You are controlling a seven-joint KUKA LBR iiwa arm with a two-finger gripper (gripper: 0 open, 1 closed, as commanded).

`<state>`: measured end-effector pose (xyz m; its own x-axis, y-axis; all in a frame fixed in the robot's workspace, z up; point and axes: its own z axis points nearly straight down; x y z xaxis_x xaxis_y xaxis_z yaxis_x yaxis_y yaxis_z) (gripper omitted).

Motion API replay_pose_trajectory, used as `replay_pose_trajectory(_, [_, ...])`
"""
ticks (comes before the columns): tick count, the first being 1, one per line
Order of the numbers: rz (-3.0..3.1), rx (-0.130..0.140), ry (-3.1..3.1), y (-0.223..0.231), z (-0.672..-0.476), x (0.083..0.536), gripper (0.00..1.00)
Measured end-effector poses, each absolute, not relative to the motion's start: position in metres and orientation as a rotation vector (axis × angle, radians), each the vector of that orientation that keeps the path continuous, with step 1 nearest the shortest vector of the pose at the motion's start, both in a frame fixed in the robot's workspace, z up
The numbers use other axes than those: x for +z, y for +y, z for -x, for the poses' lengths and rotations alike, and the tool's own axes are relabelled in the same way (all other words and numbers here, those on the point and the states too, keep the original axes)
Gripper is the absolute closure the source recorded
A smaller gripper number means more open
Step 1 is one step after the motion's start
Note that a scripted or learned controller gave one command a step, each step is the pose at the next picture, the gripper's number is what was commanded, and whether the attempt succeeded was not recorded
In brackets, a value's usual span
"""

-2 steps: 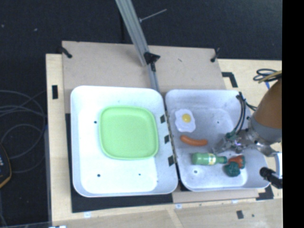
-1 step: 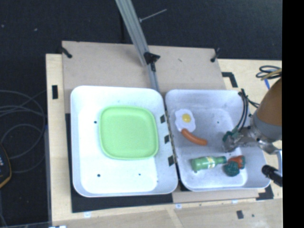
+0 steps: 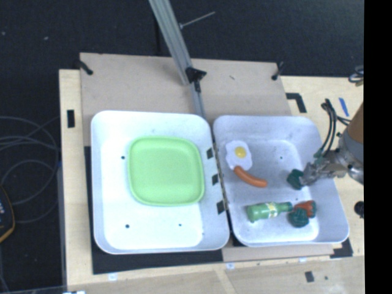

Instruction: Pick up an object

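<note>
At right bin's [image 3: 269, 133] edge: hand [image 3: 306, 175] beside dark green piece [image 3: 296, 178], grip indiscernible; centre squarely over it before closing.

We look down from one fixed camera set high above the pale wooden counter [image 3: 257, 97], tilted at a slant and far enough back to take in both shallow white plastic bins [image 3: 107, 225] side by side, with dark floor beyond. The grey arm with its orange band [image 3: 354, 133] enters from our right edge.
</note>
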<state>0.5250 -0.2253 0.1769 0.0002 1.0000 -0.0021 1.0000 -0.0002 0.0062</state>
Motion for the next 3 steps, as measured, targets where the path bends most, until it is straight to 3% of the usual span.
replay_pose_trajectory(2, [-2.217, 0.005, 2.217, -0.222, -0.527, 0.285, 1.00])
replay_pose_trajectory(3, [-2.217, 0.002, 2.224, -0.176, -0.526, 0.286, 1.00])
